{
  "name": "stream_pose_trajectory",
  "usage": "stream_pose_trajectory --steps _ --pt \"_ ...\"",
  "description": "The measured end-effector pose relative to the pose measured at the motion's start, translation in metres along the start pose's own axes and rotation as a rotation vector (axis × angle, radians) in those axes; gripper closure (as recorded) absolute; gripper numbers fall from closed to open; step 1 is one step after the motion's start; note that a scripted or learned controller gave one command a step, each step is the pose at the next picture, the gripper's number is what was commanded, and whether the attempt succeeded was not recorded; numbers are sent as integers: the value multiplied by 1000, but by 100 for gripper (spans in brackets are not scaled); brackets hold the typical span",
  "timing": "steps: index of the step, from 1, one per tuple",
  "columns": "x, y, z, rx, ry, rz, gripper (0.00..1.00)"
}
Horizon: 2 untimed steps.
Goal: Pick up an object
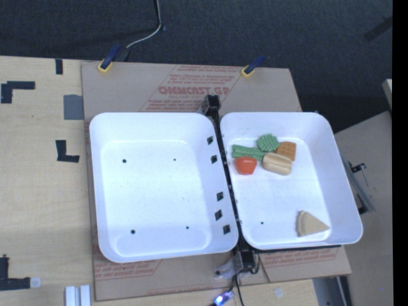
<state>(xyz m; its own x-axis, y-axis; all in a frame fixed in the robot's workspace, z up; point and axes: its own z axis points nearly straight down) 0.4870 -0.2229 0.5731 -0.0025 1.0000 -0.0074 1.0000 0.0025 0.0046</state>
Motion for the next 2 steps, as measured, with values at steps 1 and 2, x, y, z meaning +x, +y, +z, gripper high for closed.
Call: stream_pose_trajectory --steps 1,2 --pt "-1 -1 40 7 7 3 100" --pt "0 0 28 3 4 1 100"
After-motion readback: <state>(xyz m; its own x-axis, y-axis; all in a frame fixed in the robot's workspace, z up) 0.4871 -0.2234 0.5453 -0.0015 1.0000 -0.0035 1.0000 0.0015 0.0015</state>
